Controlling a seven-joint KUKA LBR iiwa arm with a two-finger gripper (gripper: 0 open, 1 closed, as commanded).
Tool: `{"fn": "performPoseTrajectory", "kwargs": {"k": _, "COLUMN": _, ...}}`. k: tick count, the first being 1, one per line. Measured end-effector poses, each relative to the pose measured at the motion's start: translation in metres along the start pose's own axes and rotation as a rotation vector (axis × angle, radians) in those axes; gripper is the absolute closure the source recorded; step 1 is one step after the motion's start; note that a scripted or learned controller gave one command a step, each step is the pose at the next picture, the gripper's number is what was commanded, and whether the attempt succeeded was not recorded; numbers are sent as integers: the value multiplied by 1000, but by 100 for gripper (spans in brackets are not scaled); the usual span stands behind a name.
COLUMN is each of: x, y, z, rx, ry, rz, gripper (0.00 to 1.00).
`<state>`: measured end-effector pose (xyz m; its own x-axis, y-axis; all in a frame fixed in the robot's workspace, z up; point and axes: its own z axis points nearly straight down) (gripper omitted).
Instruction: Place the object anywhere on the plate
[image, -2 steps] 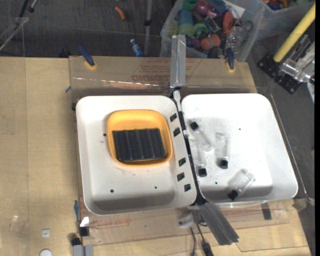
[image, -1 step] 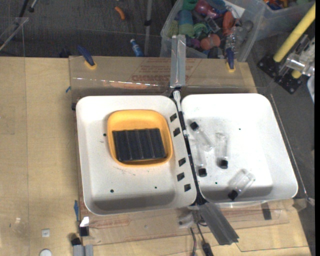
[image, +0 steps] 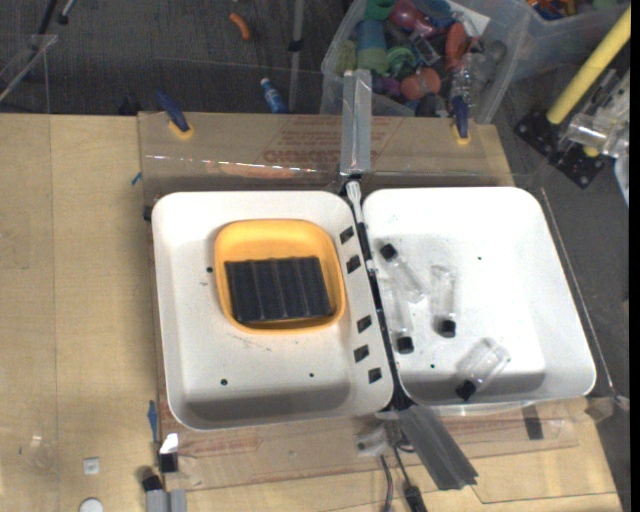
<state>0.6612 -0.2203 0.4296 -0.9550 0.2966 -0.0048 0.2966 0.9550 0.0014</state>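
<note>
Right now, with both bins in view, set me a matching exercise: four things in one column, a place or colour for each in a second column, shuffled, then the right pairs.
Column one:
1. orange plate
2. black ridged block
3. clear plastic vials with black caps
4. blue clamp with orange tip

Column two:
A. scattered in the right bin
B. lying on the plate
C. on the bench behind the left bin
D. sitting in the left bin

Pairs: 1-D, 2-B, 3-A, 4-C
</note>
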Motion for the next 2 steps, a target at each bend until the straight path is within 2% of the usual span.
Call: {"fn": "performPoseTrajectory", "kwargs": {"k": 2, "x": -4, "y": 0, "z": -8, "rx": 0, "ry": -5, "rz": -512, "gripper": 100}}
